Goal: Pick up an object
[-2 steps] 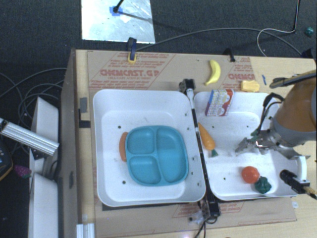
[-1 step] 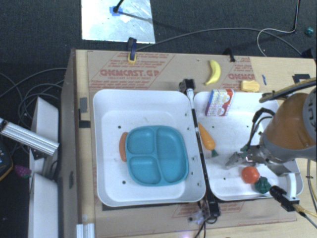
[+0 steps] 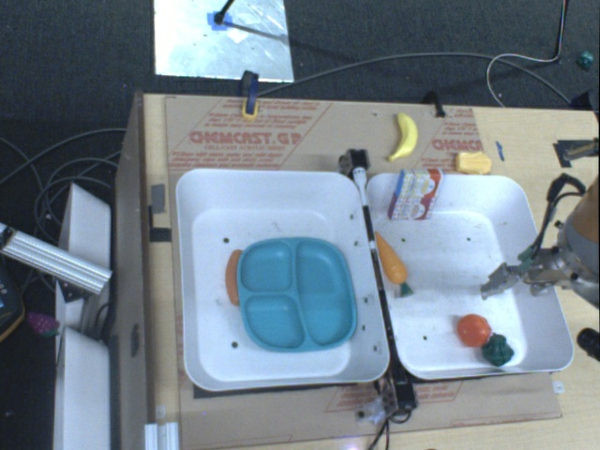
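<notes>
Two white bins sit before us. The pincer [image 3: 506, 280] hovers in the right bin [image 3: 525, 359], above a tomato [image 3: 474, 328]. We cannot tell its state.

Overhead camera, slanted down on bins [image 3: 281, 190]

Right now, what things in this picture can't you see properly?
- The orange thing in the left bin: the blue divided plate covers most of it in the camera view.
- The tool over the right bin: too small and blurred to tell how its fingers stand.
- The arm: cut off by the right edge.
- The box leaning on the right bin's back wall: its print is too small to read.
</notes>
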{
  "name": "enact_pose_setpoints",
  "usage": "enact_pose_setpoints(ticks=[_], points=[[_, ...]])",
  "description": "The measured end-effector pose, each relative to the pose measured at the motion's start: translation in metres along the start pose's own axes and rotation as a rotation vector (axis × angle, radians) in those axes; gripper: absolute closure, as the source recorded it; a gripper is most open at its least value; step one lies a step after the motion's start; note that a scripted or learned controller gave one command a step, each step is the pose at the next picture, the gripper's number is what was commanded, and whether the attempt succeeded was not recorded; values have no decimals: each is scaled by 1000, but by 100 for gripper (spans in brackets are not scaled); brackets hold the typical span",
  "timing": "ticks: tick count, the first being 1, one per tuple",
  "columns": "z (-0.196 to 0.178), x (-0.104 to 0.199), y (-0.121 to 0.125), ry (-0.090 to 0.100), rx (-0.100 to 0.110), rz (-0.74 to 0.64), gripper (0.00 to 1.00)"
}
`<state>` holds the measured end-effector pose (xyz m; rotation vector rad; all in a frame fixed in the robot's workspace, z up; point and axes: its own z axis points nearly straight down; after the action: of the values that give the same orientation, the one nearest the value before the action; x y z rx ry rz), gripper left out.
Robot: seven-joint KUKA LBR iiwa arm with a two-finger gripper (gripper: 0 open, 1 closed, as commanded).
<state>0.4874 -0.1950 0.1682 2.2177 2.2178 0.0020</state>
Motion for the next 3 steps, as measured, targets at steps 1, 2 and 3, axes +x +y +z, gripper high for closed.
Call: enact_pose_setpoints(ticks=[1,2,3], points=[[77,36,-2,4,6,-3,0],[-11,-13,0,0,0,0,0],[43,28,-1,4,4,-3,0]])
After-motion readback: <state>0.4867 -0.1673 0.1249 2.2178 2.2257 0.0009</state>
